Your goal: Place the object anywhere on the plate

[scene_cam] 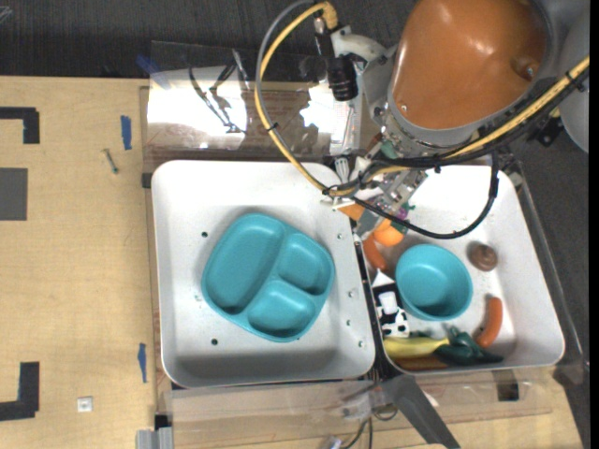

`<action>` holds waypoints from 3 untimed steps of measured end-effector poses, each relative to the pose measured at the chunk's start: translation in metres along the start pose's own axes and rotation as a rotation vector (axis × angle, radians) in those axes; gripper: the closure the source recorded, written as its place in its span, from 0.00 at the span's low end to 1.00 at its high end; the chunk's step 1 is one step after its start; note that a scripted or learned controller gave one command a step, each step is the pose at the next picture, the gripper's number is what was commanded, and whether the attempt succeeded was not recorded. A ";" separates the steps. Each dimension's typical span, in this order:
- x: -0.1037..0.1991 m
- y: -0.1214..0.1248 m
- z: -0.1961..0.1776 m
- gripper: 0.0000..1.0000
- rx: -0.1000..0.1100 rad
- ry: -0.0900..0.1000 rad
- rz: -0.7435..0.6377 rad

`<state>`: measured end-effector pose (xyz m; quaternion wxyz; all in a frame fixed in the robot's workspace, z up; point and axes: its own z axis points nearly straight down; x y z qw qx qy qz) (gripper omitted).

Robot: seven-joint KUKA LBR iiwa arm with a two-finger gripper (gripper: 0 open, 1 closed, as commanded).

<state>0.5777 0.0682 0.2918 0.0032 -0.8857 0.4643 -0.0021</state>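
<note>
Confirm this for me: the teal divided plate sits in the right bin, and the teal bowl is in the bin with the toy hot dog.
One detail is wrong. The camera view shows the teal divided plate in the left bin, not the right. The rest stands: the teal bowl shares the right bin with the toy hot dog.

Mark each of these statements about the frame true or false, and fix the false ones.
1. The divided plate lies in the left bin. True.
2. The blue bowl sits on the plate. False: it is in the right bin, apart from the plate.
3. The claw is above the right bin, near its left wall. True.
4. The orange object already rests on the plate. False: it is in the right bin, just below the claw.
5. A banana lies at the near edge of the right bin. True.
</note>
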 end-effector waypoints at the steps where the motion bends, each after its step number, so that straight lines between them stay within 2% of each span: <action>1: -0.030 0.034 -0.053 1.00 -0.001 -0.004 -0.355; 2: -0.053 0.072 0.062 1.00 -0.010 -0.011 -0.272; 3: -0.052 0.071 0.060 0.00 -0.006 -0.006 -0.272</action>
